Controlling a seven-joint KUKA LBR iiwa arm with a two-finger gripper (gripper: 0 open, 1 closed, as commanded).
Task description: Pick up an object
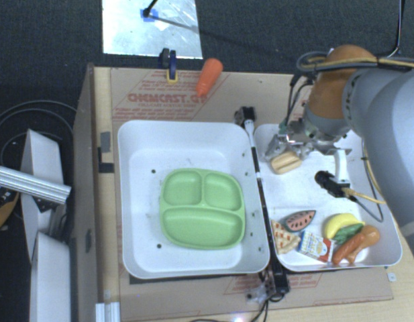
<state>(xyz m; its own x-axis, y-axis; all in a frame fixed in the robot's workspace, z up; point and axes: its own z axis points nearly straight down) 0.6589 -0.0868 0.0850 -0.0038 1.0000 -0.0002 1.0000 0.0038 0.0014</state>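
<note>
- Camera view: gripper point(285, 147) low in right bin point(388, 243), top-left corner, right over tan bread-like piece point(286, 162).
- Fingers – can't tell if spread or pinching; bread touching or just under tips.
- Green divided plate point(202, 208) sits in left bin point(136, 200).
- Toy food cluster at right bin's near edge: watermelon slice point(298, 220), banana point(341, 225), hot dog point(354, 244).

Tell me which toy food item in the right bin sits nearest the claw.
The tan bread roll, right beside the claw at the bin's far end. The watermelon slice, banana and hot dog cluster at the near end.
</note>
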